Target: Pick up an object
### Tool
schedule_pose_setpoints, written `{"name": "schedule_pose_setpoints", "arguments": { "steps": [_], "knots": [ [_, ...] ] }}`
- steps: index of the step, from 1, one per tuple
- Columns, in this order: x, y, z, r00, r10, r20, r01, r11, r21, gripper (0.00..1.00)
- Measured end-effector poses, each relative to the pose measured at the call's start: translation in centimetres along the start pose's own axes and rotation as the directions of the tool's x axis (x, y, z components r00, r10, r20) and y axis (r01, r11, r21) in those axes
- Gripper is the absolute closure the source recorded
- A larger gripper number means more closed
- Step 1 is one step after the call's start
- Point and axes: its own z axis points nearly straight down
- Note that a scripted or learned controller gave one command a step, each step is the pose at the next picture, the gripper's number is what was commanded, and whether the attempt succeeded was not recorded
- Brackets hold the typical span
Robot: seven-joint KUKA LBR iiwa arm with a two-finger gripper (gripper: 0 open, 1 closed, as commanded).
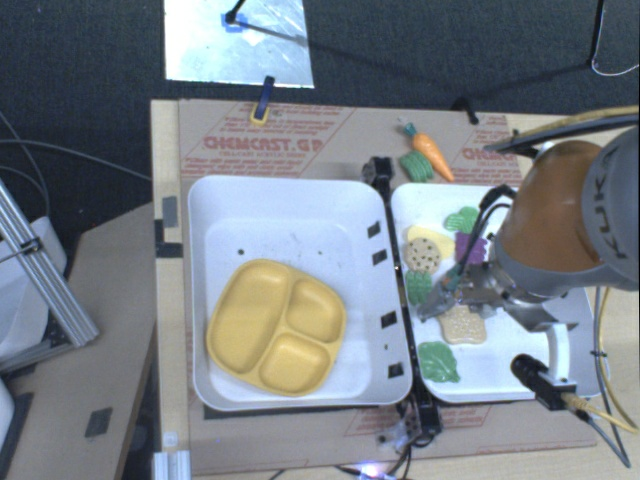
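The right white bin (497, 386) holds several small toy foods: a round cookie with dark chips (423, 253), a green leafy piece (461, 219), a purple piece (467, 247), a tan cracker (463, 326), a green piece (418, 286) and another green leaf (438, 362) near the front. My gripper (447, 298) is low over the bin's left half, just above the tan cracker and beside the green piece. The arm's orange wrist band (550, 213) covers the bin's right side.
The left white bin (240, 203) holds a yellow divided tray (277, 325). A toy carrot (432, 150) and a green piece (414, 167) lie on the cardboard behind the right bin. A black clamp (379, 171) sits between the bins at the back.
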Motion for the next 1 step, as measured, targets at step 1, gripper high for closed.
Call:
{"name": "schedule_pose_setpoints", "arguments": {
  "steps": [1],
  "knots": [
    [-4.88, 4.82, 6.35, 1.0, 0.002, 0.003, -0.002, 1.0, -0.006, 0.0]
  ]
}}
